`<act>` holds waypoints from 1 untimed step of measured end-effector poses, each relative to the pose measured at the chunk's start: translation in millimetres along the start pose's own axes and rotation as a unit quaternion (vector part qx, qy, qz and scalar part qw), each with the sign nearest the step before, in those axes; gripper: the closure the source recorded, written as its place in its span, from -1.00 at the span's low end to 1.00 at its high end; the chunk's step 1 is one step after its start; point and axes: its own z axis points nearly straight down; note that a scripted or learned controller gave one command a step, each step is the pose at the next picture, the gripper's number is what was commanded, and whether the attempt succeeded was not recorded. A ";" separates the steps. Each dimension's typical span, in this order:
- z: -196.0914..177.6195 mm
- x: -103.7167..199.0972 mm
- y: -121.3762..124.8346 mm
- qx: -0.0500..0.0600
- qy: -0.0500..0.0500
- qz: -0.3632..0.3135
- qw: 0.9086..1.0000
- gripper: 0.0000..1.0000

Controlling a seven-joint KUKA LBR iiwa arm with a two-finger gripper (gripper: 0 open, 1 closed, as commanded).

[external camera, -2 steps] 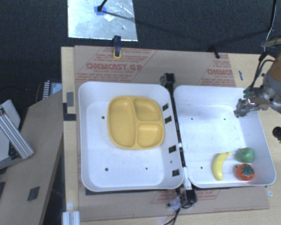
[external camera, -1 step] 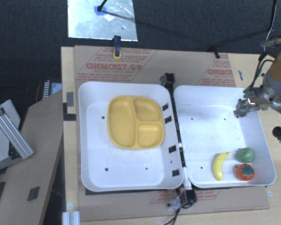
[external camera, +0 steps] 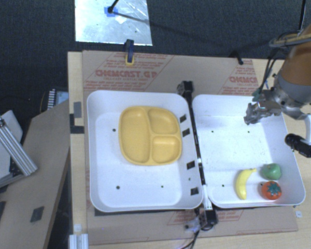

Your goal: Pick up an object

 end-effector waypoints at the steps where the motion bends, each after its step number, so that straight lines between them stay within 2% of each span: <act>1: -1.4 64.5 4.9 0.001 0.000 -0.001 1.000 1.00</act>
